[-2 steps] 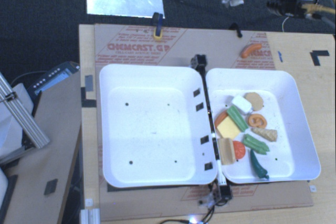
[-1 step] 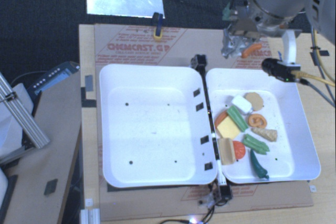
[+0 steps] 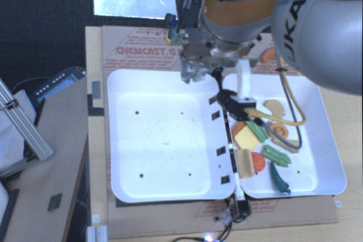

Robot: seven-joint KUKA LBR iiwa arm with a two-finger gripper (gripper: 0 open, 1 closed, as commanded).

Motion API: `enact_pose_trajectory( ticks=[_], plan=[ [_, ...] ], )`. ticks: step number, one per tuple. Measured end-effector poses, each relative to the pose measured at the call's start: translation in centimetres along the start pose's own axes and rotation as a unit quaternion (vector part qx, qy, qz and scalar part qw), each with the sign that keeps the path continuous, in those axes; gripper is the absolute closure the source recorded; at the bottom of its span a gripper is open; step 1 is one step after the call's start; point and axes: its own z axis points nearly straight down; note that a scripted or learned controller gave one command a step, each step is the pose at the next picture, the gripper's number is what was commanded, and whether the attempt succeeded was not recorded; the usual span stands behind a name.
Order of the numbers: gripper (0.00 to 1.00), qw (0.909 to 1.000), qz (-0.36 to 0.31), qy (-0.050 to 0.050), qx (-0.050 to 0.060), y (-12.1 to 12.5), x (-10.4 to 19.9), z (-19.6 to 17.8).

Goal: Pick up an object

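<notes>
The right bin (image 3: pixel 317 122) holds a cluster of toy food near its left wall. There is a yellow cheese wedge (image 3: pixel 245 136), a tan bread slice (image 3: pixel 245 163), a red tomato piece (image 3: pixel 258 162), a green pod (image 3: pixel 276 155), a dark green piece (image 3: pixel 279 178), an orange ring (image 3: pixel 278 131) and a tan piece (image 3: pixel 275 106). My gripper (image 3: pixel 193 71) hangs over the back right corner of the left bin (image 3: pixel 164 139), beside the divide between the bins and apart from the food. The big arm hides the back of the right bin.
An orange item (image 3: pixel 268 55) peeks out behind the arm beyond the right bin. Both bins rest on a cardboard sheet (image 3: pixel 142 51). A grey device (image 3: pixel 59 82) and a metal rail (image 3: pixel 22 127) lie off the bench to the left.
</notes>
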Motion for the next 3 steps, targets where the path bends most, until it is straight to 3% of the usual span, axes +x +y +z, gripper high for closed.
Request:
enact_pose_trajectory(
  ticks=[1,2,3],
  plan=[
    [1.00,1.0000,0.006,-0.001,-0.002,-1.5,1.2,-3.0],
    [1.00,0.9999,0.010,-0.003,0.000,-5.8,-3.1,-3.3],
    [1.00,0.9999,0.016,-0.004,-0.002,-7.2,-15.9,-3.1]
  ],
)
